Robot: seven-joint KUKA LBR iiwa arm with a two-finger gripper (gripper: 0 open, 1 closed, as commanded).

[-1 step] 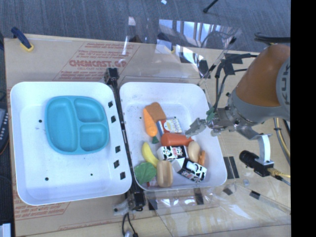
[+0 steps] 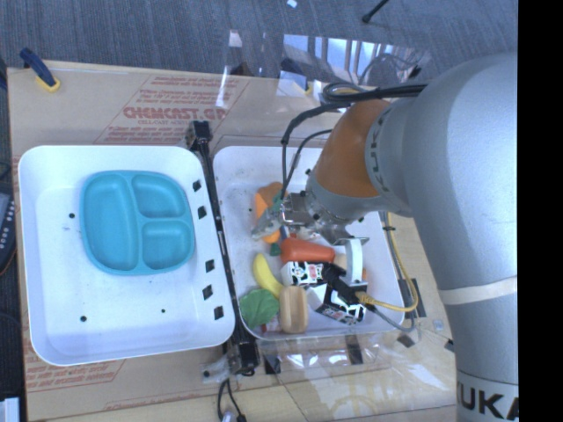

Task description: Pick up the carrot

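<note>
The carrot [image 2: 307,251] is an orange-red tapered piece lying roughly crosswise in the middle of the right bin [image 2: 230,202]. My gripper [image 2: 276,217] hangs low over the bin just up and left of the carrot, close to its left end. The metal tip sits between the carrot and an orange wedge-shaped toy [image 2: 266,200]. The wrist and the big grey arm [image 2: 413,148] cover the bin's right half. Nothing shows as held.
A yellow banana [image 2: 266,272], a green leafy toy [image 2: 258,307] and a tan bread roll [image 2: 293,309] lie at the right bin's near edge. A small white item with black marks [image 2: 303,274] sits under the carrot. The left bin [image 2: 53,310] holds a blue divided plate [image 2: 138,221].
</note>
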